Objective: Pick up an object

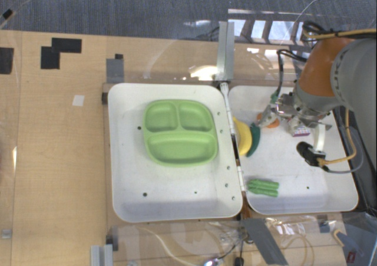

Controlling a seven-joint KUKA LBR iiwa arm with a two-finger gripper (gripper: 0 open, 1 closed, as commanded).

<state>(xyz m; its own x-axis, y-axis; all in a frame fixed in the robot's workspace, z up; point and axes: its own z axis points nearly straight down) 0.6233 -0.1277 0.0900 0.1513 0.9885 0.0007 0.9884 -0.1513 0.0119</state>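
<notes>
Since nothing is in my grasp yet, here is how things lie, nearest first.

Green pod [263, 187]: at 6 o'clock in the right bin [336, 200], lying flat and well apart from everything, so the easiest reach.

Banana [243, 137]: at 9 o'clock, pressed against the wall between the bins; that wall would crowd an approach.

Green tray [179, 131]: centre of the left bin [126, 194], flat and broad, a poor candidate I judge.

Gripper [281, 112]: at 12 o'clock over the right bin, low beside an orange object [270, 122]; my wrist hides it, so I cannot tell its state.
</notes>
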